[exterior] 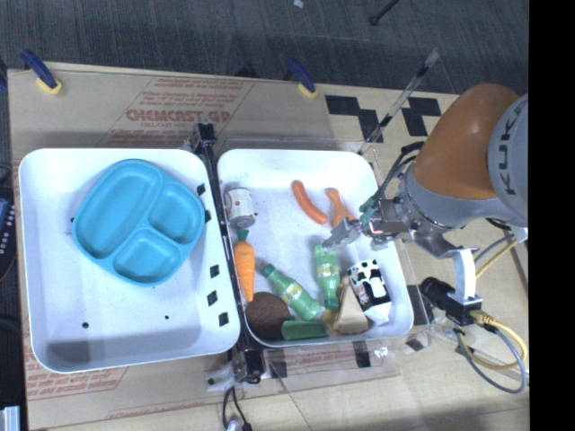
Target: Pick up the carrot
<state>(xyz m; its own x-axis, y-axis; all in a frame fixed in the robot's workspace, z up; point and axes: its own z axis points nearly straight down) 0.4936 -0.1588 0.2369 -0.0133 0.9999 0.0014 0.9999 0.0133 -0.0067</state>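
The carrot (244, 268) is orange with a green top and lies lengthwise along the left wall of the right bin (278, 162), tip towards the front. My gripper (353, 223) hovers over the right side of that bin, well to the right of the carrot, beside two orange sausage-like pieces (310, 202). Its fingers look open with nothing between them.
A small can (240, 205) lies just behind the carrot. Two green bottles (293, 294), a brown round fruit (267, 312), a tan wedge (350, 318) and a black-and-white box (370, 285) crowd the bin's front. The left bin (54, 330) holds a blue divided tray (139, 220).
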